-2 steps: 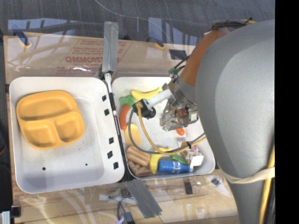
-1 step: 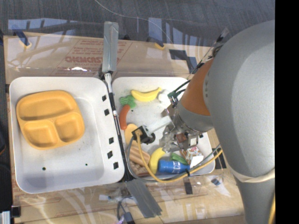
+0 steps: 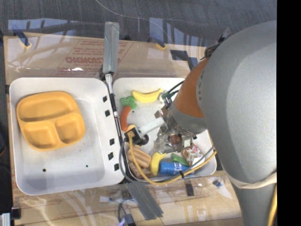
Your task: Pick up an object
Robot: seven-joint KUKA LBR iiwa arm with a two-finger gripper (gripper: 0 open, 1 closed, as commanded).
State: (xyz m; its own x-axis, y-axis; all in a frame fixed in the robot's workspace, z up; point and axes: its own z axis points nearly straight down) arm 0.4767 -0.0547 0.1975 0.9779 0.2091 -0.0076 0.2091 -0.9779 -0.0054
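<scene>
**benchwatcher:** Cardboard-covered bench (image 3: 70,55) with the two white bins side by side. Left bin (image 3: 28,173) has a yellow divided tray (image 3: 49,119) sitting in it, nothing else I can make out. Right bin (image 3: 120,86) is where all the clutter is: a banana (image 3: 146,96), a carrot-looking thing (image 3: 125,116), a green bit (image 3: 127,101), a blue-and-yellow toy (image 3: 165,167) near the front edge, some bread-ish piece (image 3: 140,158).

**kuka_fan:** So has it grabbed anything?

**benchwatcher:** Can't say. The gripper (image 3: 170,140) is down low in the middle of the right bin, among the toys, but the arm's big grey body blocks the tip. I'd guess it's at the grab stage, nothing lifted. Every object I can see lies in the bin, so the pick itself looks not yet done.
</scene>
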